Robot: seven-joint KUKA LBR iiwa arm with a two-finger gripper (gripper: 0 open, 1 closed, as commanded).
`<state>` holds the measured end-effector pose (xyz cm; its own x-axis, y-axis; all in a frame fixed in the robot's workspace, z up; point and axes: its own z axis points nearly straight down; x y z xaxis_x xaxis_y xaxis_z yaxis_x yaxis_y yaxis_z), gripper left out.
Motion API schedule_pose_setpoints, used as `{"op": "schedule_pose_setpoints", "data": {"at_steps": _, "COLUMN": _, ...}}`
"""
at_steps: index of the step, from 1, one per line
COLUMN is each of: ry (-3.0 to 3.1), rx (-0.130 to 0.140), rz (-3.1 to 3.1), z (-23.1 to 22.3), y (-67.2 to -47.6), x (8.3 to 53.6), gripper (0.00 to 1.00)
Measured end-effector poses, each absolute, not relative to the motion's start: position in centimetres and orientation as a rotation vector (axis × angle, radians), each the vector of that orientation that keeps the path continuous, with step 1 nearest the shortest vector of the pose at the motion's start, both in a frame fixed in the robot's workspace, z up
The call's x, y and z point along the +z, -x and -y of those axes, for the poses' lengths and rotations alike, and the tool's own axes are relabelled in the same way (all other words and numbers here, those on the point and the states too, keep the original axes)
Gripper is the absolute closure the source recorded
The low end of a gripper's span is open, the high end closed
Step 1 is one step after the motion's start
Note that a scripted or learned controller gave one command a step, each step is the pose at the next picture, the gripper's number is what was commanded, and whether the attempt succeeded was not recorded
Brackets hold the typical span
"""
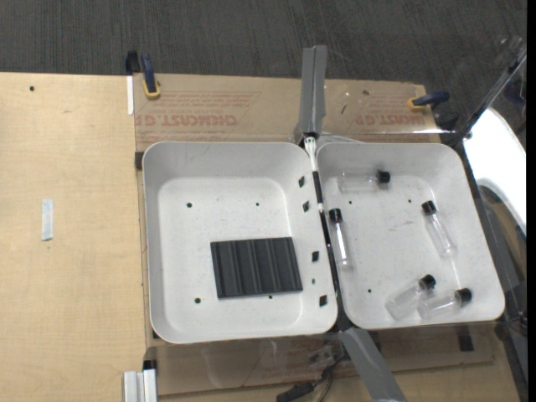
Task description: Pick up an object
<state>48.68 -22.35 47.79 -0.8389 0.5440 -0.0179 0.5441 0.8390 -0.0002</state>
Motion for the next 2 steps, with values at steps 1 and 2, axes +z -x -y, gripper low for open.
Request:
{"op": "schedule_pose_setpoints", "data": {"at_steps": 1, "ry": -0.887, "rx": -0.008, "rz": -2.996, "z": 22.35, "y": -48.68, "x": 47.79, "gripper": 0.00}}
{"op": "schedule_pose_setpoints", "data": {"at_steps": 2, "ry": -0.885, "rx": -0.010, "rz": -2.994, "z": 22.37, "y": -48.87, "x": 48.68, "gripper": 1.00}}
